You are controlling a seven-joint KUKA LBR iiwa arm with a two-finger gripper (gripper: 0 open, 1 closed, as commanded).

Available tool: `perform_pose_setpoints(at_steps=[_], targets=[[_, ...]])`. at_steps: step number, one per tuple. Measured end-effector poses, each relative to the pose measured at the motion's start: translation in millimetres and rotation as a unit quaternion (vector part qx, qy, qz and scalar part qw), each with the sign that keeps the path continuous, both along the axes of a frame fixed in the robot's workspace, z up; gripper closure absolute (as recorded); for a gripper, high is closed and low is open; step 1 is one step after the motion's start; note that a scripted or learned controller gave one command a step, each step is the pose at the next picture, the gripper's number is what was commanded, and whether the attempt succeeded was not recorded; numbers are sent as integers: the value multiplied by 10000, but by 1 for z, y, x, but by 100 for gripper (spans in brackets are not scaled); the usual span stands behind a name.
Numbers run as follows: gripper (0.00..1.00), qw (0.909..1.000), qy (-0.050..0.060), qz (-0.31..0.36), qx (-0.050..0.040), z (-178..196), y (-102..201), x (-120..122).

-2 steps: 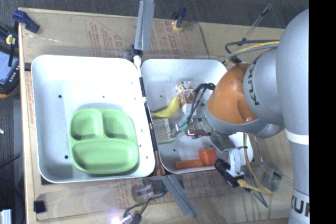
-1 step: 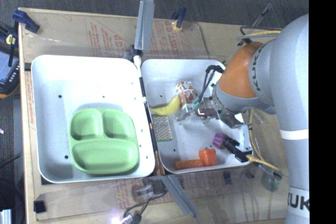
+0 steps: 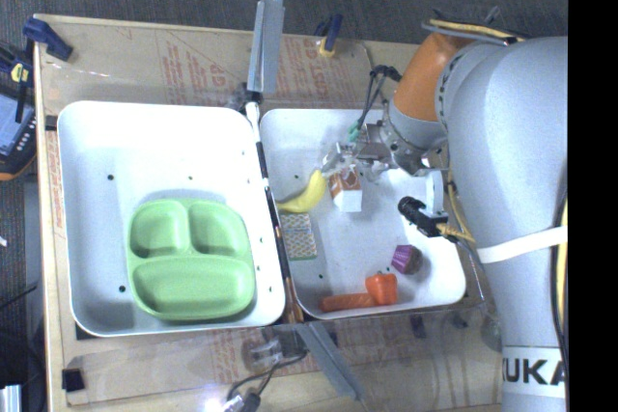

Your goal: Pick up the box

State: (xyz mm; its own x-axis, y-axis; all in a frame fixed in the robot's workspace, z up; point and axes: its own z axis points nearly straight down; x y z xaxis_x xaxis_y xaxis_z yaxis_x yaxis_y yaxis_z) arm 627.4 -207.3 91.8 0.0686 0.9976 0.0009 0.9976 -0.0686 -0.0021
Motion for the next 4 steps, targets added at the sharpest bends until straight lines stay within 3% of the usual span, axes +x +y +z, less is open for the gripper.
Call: perform_pose_setpoints(at_steps=[1,2,3,4], targets=[[0,9998,3,220,1,0,64,-49],[0,9957,-4,925,4,0,62,7],[0,9932,171,1146,63,-4,54,21],[0,9863,202,1634,71,-6,49,19]])
